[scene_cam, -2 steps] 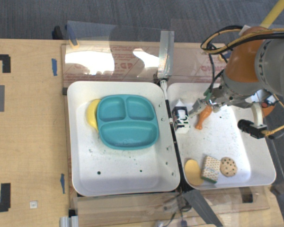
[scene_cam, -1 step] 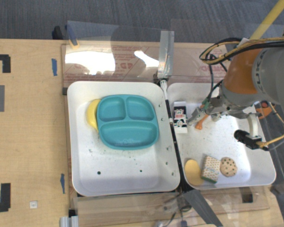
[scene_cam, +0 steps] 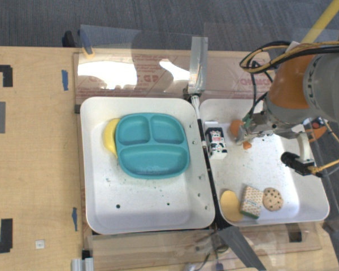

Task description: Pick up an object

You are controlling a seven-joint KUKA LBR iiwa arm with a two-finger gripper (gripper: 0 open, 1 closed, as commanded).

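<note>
pincer (scene_cam: 247, 133): opening cannot be told | orange object (scene_cam: 236, 127): just beside it | right bin (scene_cam: 313, 205)

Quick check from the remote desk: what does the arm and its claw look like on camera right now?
A bulky grey arm with a broad orange band above the wrist. Yellow and black cables loop beside the band. The claw is a small, pale metal assembly below it.

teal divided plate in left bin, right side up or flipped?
Right side up. The teal plate shows its three hollow compartments facing the camera, lying flat in the left bin.
</note>
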